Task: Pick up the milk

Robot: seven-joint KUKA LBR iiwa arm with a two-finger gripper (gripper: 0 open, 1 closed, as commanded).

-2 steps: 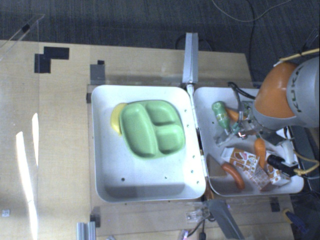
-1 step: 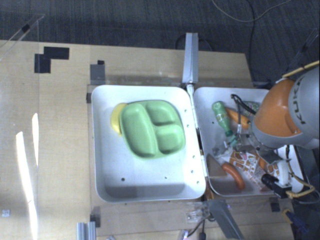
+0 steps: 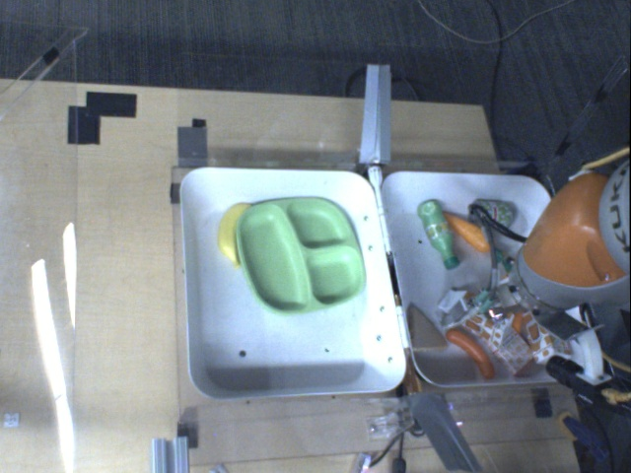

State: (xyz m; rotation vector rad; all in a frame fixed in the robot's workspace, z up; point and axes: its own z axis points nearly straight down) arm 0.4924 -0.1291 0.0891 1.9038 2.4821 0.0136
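Observation:
A small carton printed in white and orange, likely the milk, lies in the front part of the right bin. My gripper reaches down into the clutter just to the carton's upper left, below the grey wrist and orange band. The arm hides the carton's right part and the bin's right side. Whether anything is in the gripper cannot be made out.
A green bottle and an orange carrot-like piece lie at the back of the right bin. A red-orange sausage shape lies near its front wall. The left bin holds a green divided plate over a yellow item.

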